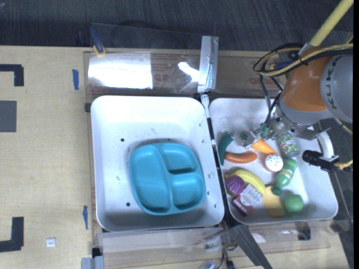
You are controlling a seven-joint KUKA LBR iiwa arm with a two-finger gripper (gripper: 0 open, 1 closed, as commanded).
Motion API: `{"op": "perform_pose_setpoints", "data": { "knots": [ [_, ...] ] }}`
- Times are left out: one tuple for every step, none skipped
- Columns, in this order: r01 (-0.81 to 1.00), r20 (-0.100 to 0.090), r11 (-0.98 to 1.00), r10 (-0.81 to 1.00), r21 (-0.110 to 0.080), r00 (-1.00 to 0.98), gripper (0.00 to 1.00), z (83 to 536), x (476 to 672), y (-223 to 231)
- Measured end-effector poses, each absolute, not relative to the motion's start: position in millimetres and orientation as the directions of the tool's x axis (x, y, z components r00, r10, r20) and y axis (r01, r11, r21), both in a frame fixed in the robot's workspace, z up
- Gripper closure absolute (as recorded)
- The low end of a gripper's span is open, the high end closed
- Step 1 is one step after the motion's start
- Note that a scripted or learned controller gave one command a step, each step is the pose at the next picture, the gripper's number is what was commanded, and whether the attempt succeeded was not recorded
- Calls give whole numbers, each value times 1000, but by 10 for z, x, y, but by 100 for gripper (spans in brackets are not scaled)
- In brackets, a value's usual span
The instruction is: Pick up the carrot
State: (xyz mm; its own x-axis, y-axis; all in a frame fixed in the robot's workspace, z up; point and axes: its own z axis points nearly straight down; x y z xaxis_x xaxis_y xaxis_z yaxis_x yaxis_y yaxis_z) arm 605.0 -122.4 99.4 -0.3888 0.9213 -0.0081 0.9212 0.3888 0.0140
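The smooth, tapered orange carrot is lying in the right white bin, near the tool, whose state cannot be told. The pale wooden counter is carrying both bins.

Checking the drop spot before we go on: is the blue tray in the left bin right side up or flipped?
Right side up: the blue tray shows its three hollow compartments facing the camera, lying flat in the left bin.
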Motion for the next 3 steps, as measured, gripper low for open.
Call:
{"op": "perform_pose_setpoints", "data": {
  "knots": [
    [937,-2,349,937,8,-349,100,1883,6648,-635],
    [880,-6,476,880,10,-476,100,2948,6686,-355],
    [516,0,857,516,1,-857,100,2357,6670,-169]
  ]
}}
